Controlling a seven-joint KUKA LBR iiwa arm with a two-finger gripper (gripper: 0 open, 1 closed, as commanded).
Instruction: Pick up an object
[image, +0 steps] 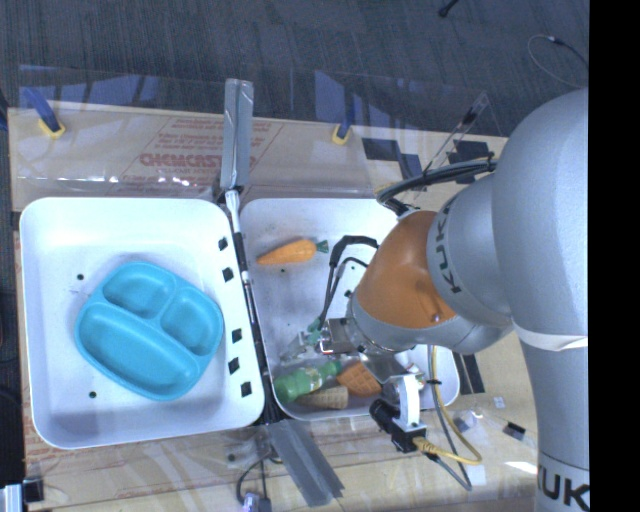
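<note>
White bins | glossy blue tray | tapered carrot | fingers: state unclear

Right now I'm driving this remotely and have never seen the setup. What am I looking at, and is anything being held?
This is one camera fixed above a bench, looking down at a slant. The large grey machine with the orange band is a robot arm reaching in from the right. Below it are two shallow white bins side by side.

The left bin holds a light blue plastic plate with three compartments. The right bin holds an orange toy carrot with a green top near its far side, and close to the near edge a cluster of small items: a green piece, an orange wedge and a tan piece.

The arm's wrist hangs over that cluster, with the gripper just above it. The wrist hides the fingertips, so I cannot tell whether anything is held.
</note>
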